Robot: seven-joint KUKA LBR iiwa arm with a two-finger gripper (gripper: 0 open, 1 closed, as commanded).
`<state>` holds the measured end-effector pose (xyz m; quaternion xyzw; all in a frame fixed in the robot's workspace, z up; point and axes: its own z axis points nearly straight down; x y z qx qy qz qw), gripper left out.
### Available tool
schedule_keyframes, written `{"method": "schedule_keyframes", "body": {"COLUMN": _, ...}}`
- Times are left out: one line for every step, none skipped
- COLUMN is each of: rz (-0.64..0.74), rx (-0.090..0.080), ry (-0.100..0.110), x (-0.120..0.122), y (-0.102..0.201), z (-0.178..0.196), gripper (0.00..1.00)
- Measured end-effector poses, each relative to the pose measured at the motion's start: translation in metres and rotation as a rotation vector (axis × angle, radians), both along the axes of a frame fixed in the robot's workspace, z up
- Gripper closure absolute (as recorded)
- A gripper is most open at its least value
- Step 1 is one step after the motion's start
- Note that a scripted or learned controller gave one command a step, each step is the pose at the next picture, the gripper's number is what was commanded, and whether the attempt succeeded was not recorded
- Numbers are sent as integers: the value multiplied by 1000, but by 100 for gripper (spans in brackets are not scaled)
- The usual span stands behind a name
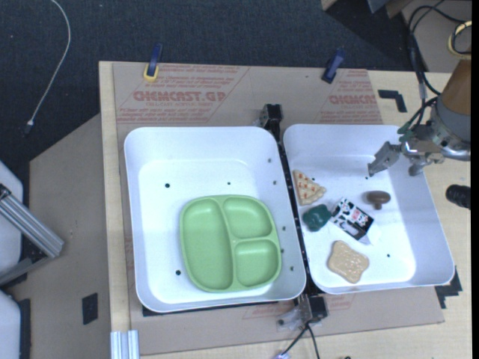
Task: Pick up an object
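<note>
White plastic forms two shallow bins set side by side on a cardboard-covered bench [224,88]. Seen from above at a slant, the left bin [150,163] contains one item: a pale green divided plate [229,241] with three compartments, lying towards the bin's near side. The right bin [426,238] contains five small objects, grouped in its left and middle part: one triangular cracker-like piece [307,187] near the dividing wall; one dark teal lump [316,217] just below it; one black-and-white packet [352,219] just beside the teal lump; one small brown oval piece [377,197] further right; and one tan toast-shaped slab [348,261] nearest the front rim. One arm enters from the right, and its gripper [394,163] hangs over the upper right part of the right bin with two fingers spread apart and nothing between them. All five objects lie apart from the fingers. Two clips, one yellow-and-blue clip [153,63] and one blue clip [333,66], sit on the bench's far edge.
</note>
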<state>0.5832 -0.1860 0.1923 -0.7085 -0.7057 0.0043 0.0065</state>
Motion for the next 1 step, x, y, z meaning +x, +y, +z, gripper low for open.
{"method": "schedule_keyframes", "body": {"rz": 4, "rx": -3, "ry": -15, "x": 3, "y": 1, "z": 9, "gripper": 0}}
